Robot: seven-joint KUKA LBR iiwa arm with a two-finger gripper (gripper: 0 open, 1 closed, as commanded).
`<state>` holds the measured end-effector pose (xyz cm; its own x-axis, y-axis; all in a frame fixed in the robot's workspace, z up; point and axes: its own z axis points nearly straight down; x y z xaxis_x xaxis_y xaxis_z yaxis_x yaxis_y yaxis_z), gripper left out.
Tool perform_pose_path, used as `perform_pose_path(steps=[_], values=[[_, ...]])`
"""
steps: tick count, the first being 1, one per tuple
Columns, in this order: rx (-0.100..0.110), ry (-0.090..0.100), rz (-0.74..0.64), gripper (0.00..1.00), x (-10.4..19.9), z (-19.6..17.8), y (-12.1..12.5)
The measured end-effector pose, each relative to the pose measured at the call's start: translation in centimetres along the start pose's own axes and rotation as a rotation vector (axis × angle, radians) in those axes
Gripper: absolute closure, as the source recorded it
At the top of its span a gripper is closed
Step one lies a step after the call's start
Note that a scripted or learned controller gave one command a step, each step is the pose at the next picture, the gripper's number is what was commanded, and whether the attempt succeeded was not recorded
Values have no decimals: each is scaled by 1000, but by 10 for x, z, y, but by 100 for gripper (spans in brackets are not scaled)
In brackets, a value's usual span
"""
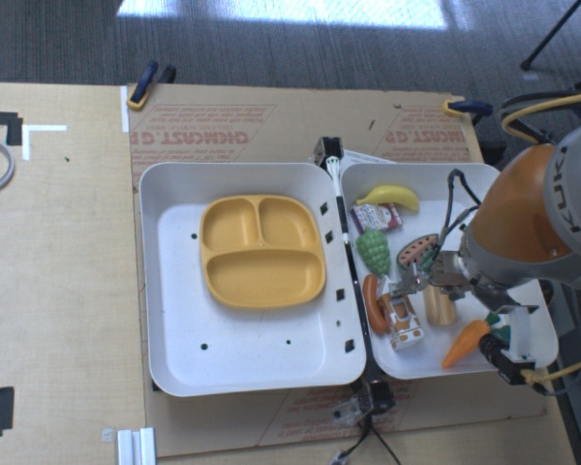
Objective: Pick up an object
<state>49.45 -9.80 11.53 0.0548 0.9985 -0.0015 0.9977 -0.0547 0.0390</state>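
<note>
Left bin (165, 289): a shallow white bin is sitting on the left, side by side with the other one on brown cardboard.
Yellow plate (263, 251): a divided yellow plate with three compartments is lying in the upper middle of the left bin, and nothing is resting in it.
Right bin (421, 364): this white bin is holding all the toy food.
Sausage (373, 303): a red-orange sausage is lying lengthwise along the left wall of the right bin, just below the green piece.
Green vegetable (373, 251): a bumpy green piece is standing just above the sausage, near the bin's left wall.
Packet (378, 217): a small red and white packet is lying above the green vegetable.
Banana (389, 197): a yellow banana is lying at the top of the right bin, touching the packet's upper edge.
Small carton (403, 320): a little printed carton is lying just right of the sausage, just below the gripper tip.
Gripper (418, 279): it is hanging low over the middle of the right bin; whether the jaws are spread or pressed together, I cannot tell.
Tan cylinder (440, 306): a tan piece is standing just right of the carton, partly under the wrist.
Carrot (462, 344): an orange carrot is lying at a slant near the bin's lower right corner.
</note>
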Motion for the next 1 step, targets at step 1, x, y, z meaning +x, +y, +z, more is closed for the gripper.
perform_pose_path(steps=[1], values=[[37,3,-92,0,4,24,57]])
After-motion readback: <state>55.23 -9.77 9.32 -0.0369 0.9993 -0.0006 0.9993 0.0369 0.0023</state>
